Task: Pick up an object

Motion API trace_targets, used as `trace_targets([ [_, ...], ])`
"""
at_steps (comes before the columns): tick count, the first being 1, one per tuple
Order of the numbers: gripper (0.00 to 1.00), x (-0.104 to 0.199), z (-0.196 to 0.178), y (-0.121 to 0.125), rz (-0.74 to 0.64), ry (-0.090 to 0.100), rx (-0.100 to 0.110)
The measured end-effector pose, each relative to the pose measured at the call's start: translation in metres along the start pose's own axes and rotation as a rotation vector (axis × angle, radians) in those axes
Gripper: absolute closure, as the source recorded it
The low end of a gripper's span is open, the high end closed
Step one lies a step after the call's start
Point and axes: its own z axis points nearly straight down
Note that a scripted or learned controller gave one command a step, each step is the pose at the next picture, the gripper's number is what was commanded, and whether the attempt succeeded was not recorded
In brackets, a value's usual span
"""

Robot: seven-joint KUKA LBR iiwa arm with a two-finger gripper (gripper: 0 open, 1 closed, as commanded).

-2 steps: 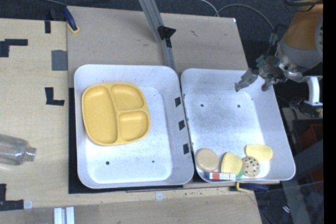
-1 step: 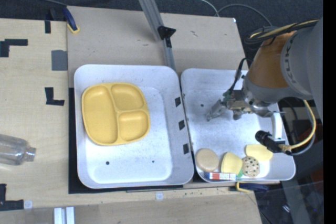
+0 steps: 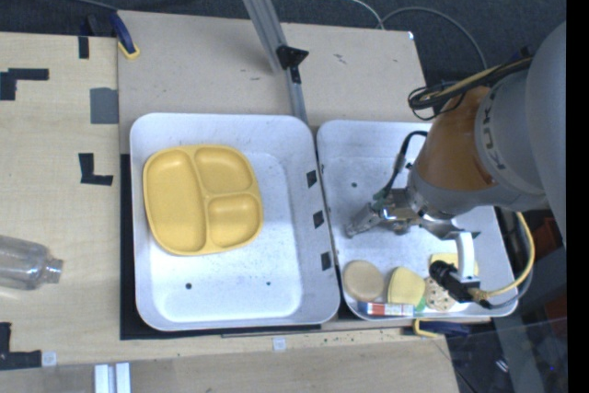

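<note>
Arm: grey, orange band above the wrist, reaching in from the right over the right bin (image 3: 336, 163)
Gripper (image 3: 362, 224): low over the right bin's floor; fingers look spread with nothing between them
Objects: a tan round piece (image 3: 362, 277), a pale yellow piece (image 3: 405, 285) and a small flat packet (image 3: 391, 309) along the right bin's near edge, apart from the gripper
Left bin (image 3: 147, 189): bears a yellow divided plate (image 3: 201, 197)
Bench, far left: a clear bottle (image 3: 26, 262) lying on its side
</note>
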Motion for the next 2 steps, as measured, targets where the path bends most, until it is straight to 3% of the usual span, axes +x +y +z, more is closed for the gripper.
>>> trace_targets([
  [1, 1.00, 0.000, -0.010, 0.000, 0.000, 0.003, 0.003],
  [2, 1.00, 0.008, -0.002, -0.034, 0.001, -0.001, -0.006],
])
